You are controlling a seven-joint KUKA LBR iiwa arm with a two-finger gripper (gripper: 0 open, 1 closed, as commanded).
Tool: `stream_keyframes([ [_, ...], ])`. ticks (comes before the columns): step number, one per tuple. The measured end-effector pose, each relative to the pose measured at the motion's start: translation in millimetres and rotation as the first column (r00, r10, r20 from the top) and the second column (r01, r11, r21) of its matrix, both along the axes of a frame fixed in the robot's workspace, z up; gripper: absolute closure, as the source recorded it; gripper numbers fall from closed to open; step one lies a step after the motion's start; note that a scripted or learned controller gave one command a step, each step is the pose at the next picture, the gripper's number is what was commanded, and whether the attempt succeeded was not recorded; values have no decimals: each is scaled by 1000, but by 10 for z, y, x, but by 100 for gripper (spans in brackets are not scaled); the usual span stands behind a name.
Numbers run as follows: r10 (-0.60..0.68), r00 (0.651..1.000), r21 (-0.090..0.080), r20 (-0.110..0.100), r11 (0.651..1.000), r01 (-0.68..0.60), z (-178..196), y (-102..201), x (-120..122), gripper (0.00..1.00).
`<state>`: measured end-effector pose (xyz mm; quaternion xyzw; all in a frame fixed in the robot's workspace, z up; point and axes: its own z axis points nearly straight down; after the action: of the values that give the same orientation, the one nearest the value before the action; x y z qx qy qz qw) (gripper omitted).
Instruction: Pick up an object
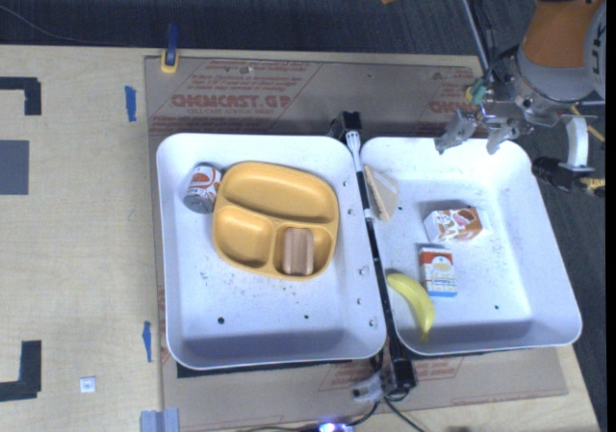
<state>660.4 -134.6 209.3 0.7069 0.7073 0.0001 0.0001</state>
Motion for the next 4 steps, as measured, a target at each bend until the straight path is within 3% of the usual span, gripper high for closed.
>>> stream_keyframes([
  [1, 0, 1000, -1, 3, 1000, 0, -1135, 328, 66, 0],
  [3, -1, 1000, -4, 12, 1000, 1, -1199, 60, -1084, 0],
  [4, -1, 1000, -5, 16, 1000, 1, -1198, 194, -1587, 0],
])
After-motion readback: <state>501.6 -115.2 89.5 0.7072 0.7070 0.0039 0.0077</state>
